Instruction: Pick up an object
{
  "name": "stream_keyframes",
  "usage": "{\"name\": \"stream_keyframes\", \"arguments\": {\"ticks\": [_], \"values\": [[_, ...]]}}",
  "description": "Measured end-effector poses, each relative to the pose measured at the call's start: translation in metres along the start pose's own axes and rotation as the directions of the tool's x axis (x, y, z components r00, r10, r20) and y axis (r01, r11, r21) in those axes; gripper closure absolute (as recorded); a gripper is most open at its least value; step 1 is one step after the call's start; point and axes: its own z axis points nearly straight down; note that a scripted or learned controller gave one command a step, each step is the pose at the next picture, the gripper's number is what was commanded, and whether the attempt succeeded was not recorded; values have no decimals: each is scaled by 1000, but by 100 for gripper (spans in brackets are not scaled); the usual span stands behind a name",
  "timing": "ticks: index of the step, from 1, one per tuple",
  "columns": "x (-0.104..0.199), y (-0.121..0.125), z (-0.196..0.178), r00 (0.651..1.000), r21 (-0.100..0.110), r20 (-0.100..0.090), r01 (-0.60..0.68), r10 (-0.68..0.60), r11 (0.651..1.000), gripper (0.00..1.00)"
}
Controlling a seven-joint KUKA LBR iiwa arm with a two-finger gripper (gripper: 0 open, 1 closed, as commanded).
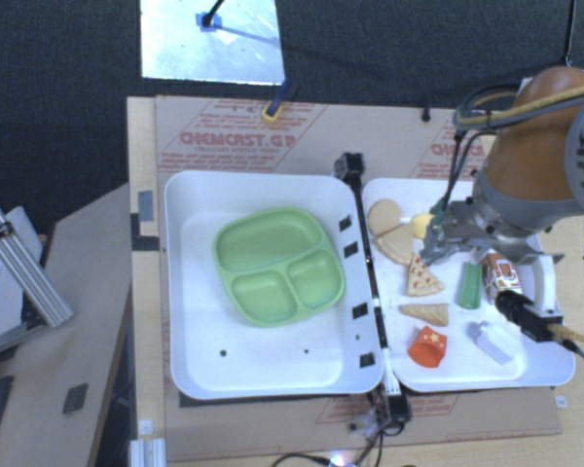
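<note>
Two shallow white bins: the left bin [190,358] bears a pale green divided plastic tray [277,266]; the right bin [545,363] keeps toy foods, among them a pizza slice [423,278] and an orange-red piece [427,346], unlifted. Gripper [446,233] hovers low above them; I cannot tell its jaws' state. Nothing looks picked.

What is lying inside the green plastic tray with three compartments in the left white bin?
The green three-compartment plastic tray shows only bare green plastic in all three compartments. The floor of the left white bin beneath the tray is covered.
</note>
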Motion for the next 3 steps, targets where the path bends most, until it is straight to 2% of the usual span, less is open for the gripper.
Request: {"name": "stream_keyframes", "arguments": {"ticks": [1, 2, 3], "values": [[51, -1, 17, 1000, 3, 0, -1, 1, 1000, 100], [109, 3, 8, 1000, 1, -1, 0, 0, 1000, 100], [131, -2, 7, 1000, 2, 1, -3, 3, 1000, 100]]}}
